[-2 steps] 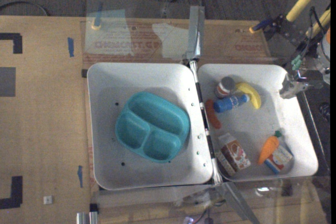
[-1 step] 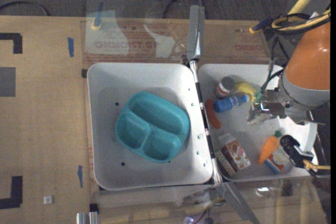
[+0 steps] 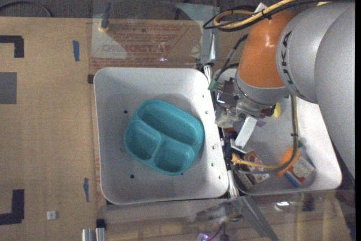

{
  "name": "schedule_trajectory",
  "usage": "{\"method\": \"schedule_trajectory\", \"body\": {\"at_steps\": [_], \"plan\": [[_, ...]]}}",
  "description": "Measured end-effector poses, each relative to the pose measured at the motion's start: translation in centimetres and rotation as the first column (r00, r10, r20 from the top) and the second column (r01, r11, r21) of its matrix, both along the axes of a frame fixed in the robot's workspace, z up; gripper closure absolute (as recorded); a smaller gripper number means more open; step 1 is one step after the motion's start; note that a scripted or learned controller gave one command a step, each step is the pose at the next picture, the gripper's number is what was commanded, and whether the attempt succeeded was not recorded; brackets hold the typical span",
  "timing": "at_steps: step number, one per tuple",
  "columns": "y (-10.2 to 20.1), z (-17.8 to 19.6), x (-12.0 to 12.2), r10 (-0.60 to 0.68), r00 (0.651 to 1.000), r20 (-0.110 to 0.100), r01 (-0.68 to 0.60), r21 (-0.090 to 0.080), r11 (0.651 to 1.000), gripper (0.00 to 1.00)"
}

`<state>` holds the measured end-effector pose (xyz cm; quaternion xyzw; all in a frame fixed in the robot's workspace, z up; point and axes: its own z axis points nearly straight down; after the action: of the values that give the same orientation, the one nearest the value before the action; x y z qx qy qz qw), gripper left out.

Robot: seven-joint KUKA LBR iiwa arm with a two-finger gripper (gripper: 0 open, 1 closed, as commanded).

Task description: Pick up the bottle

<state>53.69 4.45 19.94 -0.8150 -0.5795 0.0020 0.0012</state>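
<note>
My gripper (image 3: 243,134) hangs low over the left side of the right bin (image 3: 327,178), close to the wall between the two bins. The grey arm with its orange band (image 3: 265,53) covers most of that bin. Below the gripper lie a red and white packet (image 3: 255,167), an orange object (image 3: 290,158) and a small blue and white item (image 3: 302,171) by the front right corner. I cannot tell which of these is the bottle, or whether the arm hides it. Nothing shows clearly in the gripper.
The left bin (image 3: 113,87) holds a teal divided plate (image 3: 163,135) near its middle. A yellow cable (image 3: 265,165) loops from the arm across the right bin's front. A clear plastic sheet (image 3: 146,36) lies behind the left bin. Cardboard covers the bench on the left.
</note>
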Motion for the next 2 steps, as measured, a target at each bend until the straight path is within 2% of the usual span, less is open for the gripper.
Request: {"method": "schedule_trajectory", "body": {"at_steps": [1,2], "plan": [[2.1,-1.7,-1.2,0.221,0.975,-0.004,-0.221,0.003,0.975,1.00],[8.2,-7.1,-2.8,0.105,0.994,-0.006,-0.105,0.001,0.994,1.00]]}}
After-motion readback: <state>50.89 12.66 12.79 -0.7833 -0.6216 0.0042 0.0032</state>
